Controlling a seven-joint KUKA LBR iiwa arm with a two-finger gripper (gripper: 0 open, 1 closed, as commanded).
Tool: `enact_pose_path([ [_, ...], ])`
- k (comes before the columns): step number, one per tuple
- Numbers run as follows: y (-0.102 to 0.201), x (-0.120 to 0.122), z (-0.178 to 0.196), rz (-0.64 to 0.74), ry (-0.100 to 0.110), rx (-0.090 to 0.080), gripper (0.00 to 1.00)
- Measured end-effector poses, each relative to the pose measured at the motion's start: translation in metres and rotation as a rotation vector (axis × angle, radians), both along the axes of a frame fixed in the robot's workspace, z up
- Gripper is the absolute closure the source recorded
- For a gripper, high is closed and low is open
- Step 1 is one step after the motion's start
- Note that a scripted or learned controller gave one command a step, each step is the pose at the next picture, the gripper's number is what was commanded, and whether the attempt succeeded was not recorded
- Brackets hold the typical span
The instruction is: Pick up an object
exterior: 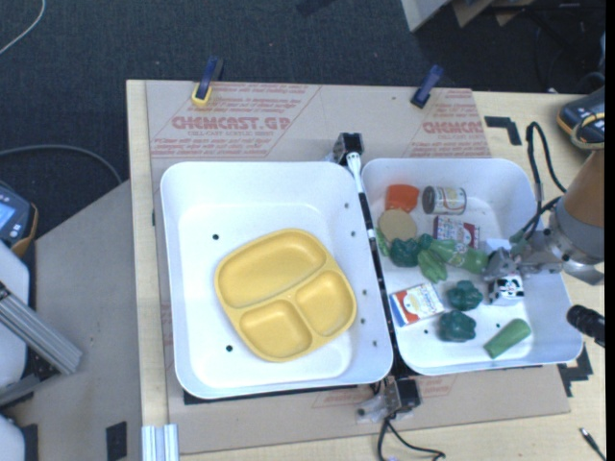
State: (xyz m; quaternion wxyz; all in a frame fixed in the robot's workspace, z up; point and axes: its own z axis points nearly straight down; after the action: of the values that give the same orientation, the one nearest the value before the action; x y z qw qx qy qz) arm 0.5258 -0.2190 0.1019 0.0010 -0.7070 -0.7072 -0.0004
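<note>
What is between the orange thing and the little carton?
In the camera view, a tan disc and green toys lie between the orange thing and carton.

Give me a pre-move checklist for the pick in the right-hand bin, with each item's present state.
1. Objects available in the right bin: ok, several lie clustered there, including a small can and a green cylinder.
2. Pincer over that bin: ok, it is near the bin's right side.
3. Pincer open or shut: cannot tell.
4. Something already between the pincer's tips: cannot tell; a small black-and-white piece sits right below it.
5. Left bin contents: ok, the yellow divided tray lies apart from the pick area.
</note>
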Motion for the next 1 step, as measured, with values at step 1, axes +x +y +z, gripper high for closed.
enact_pose_path([
  [1, 0.0029, 0.0088, 0.0609, 0.002, -0.009, -0.006, 1.00],
])
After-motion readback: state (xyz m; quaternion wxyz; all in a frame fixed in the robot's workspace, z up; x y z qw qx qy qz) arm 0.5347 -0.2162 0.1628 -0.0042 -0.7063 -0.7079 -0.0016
